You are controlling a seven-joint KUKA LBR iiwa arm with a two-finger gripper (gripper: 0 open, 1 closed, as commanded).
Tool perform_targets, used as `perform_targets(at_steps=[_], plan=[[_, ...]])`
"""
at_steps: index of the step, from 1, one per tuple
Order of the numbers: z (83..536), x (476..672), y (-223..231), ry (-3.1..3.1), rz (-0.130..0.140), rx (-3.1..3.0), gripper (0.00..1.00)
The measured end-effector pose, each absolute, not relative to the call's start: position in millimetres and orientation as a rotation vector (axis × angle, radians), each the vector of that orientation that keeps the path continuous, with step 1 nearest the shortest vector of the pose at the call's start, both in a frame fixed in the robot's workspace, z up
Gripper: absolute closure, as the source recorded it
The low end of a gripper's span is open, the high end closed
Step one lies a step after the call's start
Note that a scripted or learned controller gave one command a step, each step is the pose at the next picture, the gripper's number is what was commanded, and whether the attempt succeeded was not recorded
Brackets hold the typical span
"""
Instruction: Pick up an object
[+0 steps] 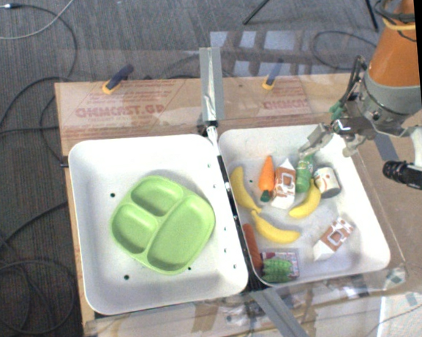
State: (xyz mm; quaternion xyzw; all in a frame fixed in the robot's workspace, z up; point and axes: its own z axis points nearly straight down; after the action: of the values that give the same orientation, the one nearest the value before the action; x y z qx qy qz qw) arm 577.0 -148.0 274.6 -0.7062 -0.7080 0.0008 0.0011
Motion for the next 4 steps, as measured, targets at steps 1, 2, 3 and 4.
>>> perform_targets(at_steps=[1,2,3,4], plan=[[137,641.4,-165,-2.254,0.007,-2.187,0.00],[88,651.6,-164,-2.268,-0.001,-2.187,0.00],[99,653.1,-164,-2.273,-0.003,-2.188,1.00],[183,649.1,-117,-2.060,0.004,-2.371,1.00]])
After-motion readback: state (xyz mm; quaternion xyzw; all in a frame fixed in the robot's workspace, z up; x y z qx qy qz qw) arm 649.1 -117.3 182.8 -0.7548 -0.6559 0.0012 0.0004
